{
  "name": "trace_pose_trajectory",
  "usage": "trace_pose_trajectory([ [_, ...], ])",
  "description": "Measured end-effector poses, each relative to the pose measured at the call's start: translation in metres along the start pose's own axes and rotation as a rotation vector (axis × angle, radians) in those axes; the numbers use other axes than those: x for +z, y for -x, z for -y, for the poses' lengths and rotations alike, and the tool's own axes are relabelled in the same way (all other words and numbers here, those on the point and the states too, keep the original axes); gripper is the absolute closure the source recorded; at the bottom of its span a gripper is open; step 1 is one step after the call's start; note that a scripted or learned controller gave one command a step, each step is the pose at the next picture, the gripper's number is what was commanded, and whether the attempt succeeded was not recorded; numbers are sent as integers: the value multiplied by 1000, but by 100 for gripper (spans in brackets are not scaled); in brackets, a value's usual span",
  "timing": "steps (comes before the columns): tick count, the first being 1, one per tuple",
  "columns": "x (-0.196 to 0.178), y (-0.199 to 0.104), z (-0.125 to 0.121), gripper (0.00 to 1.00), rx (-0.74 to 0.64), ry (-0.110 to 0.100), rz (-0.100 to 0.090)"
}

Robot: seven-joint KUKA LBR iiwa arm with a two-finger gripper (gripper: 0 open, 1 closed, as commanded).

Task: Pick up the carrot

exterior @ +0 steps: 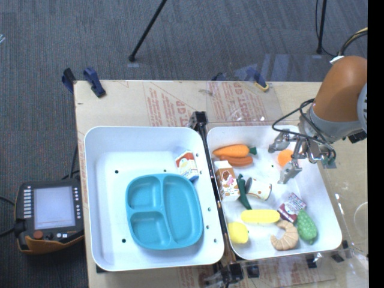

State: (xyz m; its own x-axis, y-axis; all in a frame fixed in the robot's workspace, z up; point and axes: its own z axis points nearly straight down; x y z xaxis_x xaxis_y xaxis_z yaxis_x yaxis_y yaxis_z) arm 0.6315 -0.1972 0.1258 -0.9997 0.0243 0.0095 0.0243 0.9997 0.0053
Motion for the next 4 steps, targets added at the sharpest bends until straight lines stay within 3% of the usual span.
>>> trace_pose_trajectory([
  [1,36,14,11,0,149,-2,11],
  [2,23,17,7,100,142,-3,20],
  [3,39,-44,14,100,-39,-4,10],
  [4,38,-43,14,0,-40,-3,12],
])
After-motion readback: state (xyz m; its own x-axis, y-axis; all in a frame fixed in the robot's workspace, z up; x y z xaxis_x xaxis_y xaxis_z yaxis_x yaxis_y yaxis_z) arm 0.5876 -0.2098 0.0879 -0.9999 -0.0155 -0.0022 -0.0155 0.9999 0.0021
